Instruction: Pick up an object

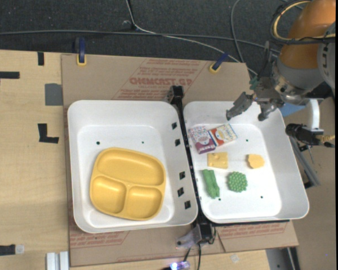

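Grey arm cropped at right, claw spread, empty

A wooden bench bears a cardboard sheet. Beyond its far edge lies dark carpet, crossed by a cable.

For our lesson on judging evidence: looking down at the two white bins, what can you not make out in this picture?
- Printed text on the small purple-and-white packet and the orange-and-white packet: too small, camera view.
- What the round green bumpy object really is: too small.
- The grey arm with orange band: cut off by the right edge.
- The two-finger gripper: empty, fingers apart, above the right bin.
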You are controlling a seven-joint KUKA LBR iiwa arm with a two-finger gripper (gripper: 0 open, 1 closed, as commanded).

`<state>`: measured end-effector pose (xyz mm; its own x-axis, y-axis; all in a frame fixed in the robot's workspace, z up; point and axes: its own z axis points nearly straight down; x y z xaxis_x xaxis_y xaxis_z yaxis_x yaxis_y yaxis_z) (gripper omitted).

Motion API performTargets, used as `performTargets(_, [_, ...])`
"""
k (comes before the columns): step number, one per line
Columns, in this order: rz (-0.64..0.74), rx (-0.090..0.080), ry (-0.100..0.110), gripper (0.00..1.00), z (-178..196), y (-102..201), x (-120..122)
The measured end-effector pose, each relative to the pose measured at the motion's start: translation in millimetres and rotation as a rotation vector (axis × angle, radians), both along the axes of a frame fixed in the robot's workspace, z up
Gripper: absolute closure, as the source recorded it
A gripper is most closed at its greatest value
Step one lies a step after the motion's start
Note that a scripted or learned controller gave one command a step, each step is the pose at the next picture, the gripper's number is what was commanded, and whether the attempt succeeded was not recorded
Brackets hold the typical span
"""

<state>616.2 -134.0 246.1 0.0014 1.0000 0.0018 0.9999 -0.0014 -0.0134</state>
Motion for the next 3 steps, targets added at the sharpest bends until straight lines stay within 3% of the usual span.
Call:
performTargets(1, [0.003,-0.002,-0.012,0.00,7,0,2])
performTargets(3, [0.002,-0.002,-0.006,0.00,-101,2,0])
